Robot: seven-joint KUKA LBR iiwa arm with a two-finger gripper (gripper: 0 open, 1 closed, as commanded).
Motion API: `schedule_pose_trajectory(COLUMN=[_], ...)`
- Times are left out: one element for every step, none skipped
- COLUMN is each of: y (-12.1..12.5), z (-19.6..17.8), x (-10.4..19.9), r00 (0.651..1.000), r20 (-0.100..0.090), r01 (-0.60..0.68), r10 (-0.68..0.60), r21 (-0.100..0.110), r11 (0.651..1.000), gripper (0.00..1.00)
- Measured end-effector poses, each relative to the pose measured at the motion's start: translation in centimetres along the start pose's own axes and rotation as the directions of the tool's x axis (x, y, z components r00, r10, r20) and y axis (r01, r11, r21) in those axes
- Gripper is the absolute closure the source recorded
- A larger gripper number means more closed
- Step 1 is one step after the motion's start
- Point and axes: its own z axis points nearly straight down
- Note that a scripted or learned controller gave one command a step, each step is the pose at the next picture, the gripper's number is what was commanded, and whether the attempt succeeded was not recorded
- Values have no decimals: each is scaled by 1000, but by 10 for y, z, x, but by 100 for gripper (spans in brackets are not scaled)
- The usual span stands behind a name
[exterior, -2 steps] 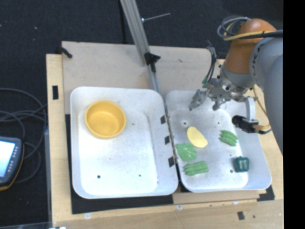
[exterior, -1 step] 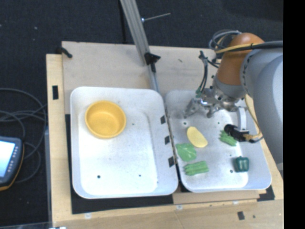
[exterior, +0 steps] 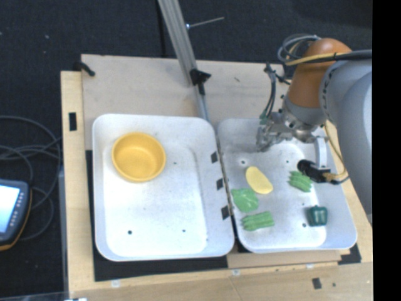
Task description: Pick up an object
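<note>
My gripper hangs over the back of the right bin, under the orange wrist band. Nothing shows between its tips. In front of it lies a yellow oval piece, about a hand's width toward the bin's front. A light green lump and a ridged green piece lie near the bin's left wall. A small green piece rests to the right of the yellow one, and a dark green block sits near the front right.
The left bin holds a yellow bowl at its back left. A slanted metal pole rises behind the bins. The grey arm covers the right bin's back right corner.
</note>
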Motion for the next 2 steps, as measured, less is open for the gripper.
schedule_pose_trajectory(y=[6,7], z=[-60,-113], x=[6,5], r00=[1000,1000], r20=[0,0], r01=[0,0], r10=[0,0], r21=[-4,-3], r11=[1000,1000], gripper=[100,100])
